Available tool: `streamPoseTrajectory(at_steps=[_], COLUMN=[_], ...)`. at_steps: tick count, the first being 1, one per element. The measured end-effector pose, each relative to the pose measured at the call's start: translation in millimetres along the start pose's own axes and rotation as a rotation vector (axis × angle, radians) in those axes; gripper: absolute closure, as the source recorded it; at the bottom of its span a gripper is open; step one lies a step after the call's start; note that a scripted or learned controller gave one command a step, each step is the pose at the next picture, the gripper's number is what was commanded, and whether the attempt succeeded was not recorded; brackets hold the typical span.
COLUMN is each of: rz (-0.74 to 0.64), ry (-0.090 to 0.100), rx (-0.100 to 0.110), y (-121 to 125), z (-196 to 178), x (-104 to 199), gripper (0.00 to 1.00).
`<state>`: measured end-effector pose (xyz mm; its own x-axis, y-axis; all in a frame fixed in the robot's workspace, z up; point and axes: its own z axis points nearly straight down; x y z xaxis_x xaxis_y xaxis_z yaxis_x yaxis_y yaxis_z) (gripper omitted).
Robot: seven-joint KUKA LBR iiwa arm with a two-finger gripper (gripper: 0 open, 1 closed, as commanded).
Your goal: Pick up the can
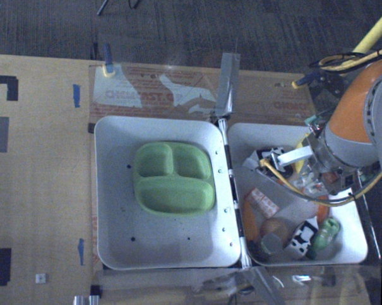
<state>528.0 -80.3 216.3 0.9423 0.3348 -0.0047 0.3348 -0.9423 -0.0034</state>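
At the right bin's (361,251) 6 o'clock edge I see what I take for the can (273,232): a brownish cylinder on its side with a grey end, any label too blurred to read. A cow-patterned item (304,238) lies just at its 3 o'clock, and a green bottle (326,233) beyond that. The pincer (312,179) hangs at the can's 1 o'clock, under the arm (363,118); I cannot tell its state. The cardboard (181,91) at 12 o'clock bears reddish print I can't read.

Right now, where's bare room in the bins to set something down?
Left bin: bare floor all round the green divided plate, widest in front of it and to its left. Right bin: crowded, the arm over cluttered items; only its near-left corner by the divider looks bare.
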Motion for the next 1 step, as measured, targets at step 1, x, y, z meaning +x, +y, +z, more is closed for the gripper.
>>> streamPoseTrajectory(at_steps=[1], rz=[0.020], ry=[0.002], rx=[-0.002], y=[22.8], z=[-2.2], x=[2.1], gripper=[1.00])
